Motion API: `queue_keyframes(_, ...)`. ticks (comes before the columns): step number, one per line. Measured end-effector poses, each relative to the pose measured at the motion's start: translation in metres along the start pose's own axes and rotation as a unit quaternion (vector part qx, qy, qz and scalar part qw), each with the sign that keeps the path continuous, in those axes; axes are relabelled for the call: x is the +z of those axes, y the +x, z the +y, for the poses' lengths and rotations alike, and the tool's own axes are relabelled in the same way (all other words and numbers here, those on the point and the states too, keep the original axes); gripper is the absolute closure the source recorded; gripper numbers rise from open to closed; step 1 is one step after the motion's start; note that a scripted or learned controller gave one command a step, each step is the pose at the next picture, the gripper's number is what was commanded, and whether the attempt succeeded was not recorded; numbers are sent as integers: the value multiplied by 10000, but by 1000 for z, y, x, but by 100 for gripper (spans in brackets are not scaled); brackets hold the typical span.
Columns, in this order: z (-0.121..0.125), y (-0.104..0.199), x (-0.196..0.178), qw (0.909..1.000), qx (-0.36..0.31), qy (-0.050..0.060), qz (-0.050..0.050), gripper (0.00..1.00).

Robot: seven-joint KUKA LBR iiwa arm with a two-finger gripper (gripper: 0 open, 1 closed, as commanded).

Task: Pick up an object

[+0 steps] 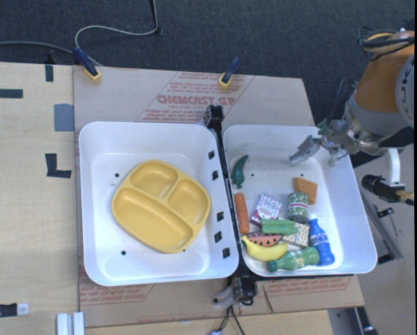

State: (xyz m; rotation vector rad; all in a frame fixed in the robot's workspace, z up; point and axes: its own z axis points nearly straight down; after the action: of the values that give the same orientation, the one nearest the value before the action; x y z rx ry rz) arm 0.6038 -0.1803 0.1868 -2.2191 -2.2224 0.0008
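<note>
While hanging over the far right part of the right bin [275, 152], shows the gripper [314, 153] with fingers [298, 155] spread open, above bare white floor and clear of every object. Reaches in past the right bin's right rim on the grey arm [404, 96], with its orange band up beyond the bin's far right corner.

Holds all the loose objects in the right bin's near half and along its left wall:
- Against the left wall, towards the far end: a green chili pepper [239, 170].
- Further along that wall, nearer the camera: an orange carrot [242, 212].
- Near the bin's middle, just nearer than the gripper: an orange wedge [305, 188], apart from the fingers.
- Just nearer again: a green can [298, 206] and a pink-and-white packet [268, 205].
- Crowded into the near part: a watermelon slice [264, 241] touching a banana [263, 252], a green bottle [293, 259] and a blue bottle [321, 244].

To the left of the right bin: the left bin [104, 159], carrying a yellow divided plate [161, 204]. Under the right bin: the cardboard-covered counter [146, 96].
</note>
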Motion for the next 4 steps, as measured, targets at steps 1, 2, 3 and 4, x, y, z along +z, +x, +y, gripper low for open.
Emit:
queue_keyframes(1, 66, 4, 101, 10000, -11, -22, -11, 0)
queue_keyframes(2, 37, 24, 101, 10000, 3, -11, -12, 0)
queue_keyframes(3, -14, 18, 101, 10000, 3, -16, -13, 0)
queue_keyframes(4, 4, 7, 101, 10000, -4, -21, -4, 0)
